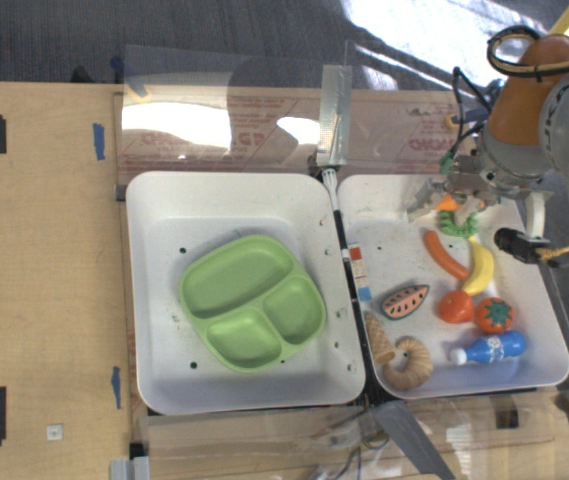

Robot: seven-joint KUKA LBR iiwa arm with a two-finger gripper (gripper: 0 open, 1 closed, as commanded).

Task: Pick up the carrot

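We see a green divided plate (252, 301) in the left bin (154, 208). Right bin (554, 363) — banana (480, 265), watermelon slice (405, 301), tomato (495, 314), blue bottle (491, 349), pretzel (405, 361).

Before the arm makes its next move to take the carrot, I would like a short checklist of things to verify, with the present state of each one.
1. Carrot lies in the right bin: ok.
2. Gripper is over the carrot's leafy end: ok, it sits at the green top near the bin's far side.
3. Carrot between the fingers: cannot tell, the wrist covers that spot.
4. Room around the carrot: not ok, the banana lies close beside it and the tomato sits at its lower tip.
5. Carrot's orange body is uncovered: ok, nothing lies on top of it.
6. Left bin with the green plate is away from the arm's path: ok.
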